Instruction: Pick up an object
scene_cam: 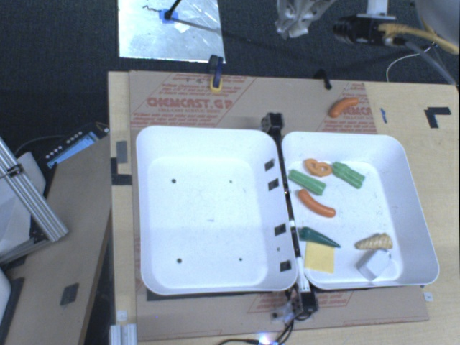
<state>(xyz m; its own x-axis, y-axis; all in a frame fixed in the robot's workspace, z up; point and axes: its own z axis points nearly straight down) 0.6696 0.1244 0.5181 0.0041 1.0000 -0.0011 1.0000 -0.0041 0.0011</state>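
Claw (297, 21) hung well above the far edge of the bench, its state impossible to tell, while far below it the right bin (411, 185) held an orange sausage (317, 204), green pieces and a yellow block (320, 258).

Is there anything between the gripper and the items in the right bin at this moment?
Nothing visible does. The gripper hangs past the bench's far edge. The right bin is open-topped, and its orange sausage, pretzel and yellow block lie uncovered. A second sausage lies on the bench outside the bin.
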